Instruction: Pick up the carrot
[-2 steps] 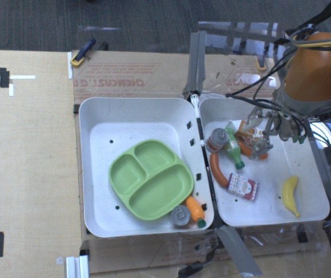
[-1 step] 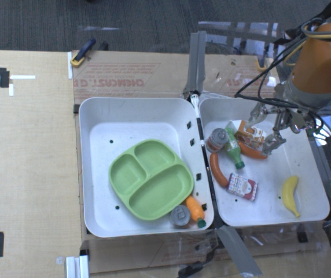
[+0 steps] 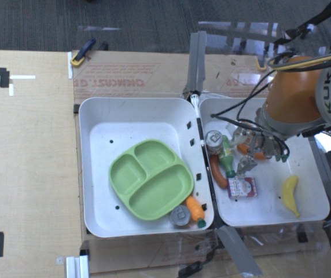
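Observation:
The carrot point(image 3: 195, 208) is small and orange with a green stub. It lies in the left bin point(image 3: 96, 155) at the front right corner, beside the green divided plate point(image 3: 151, 179) and a grey round lid point(image 3: 180, 215). My gripper point(image 3: 250, 154) hangs low over the middle of the right bin point(image 3: 313, 213), far from the carrot and across the divider. An orange bit point(image 3: 244, 148) shows right under the gripper, and I cannot make out what it is.
In the right bin lie a small can point(image 3: 213, 139), a green bottle point(image 3: 228, 160), a reddish sausage point(image 3: 217, 172), a red and white packet point(image 3: 242, 187) and a banana point(image 3: 291, 194). Black cables trail above the wrist.

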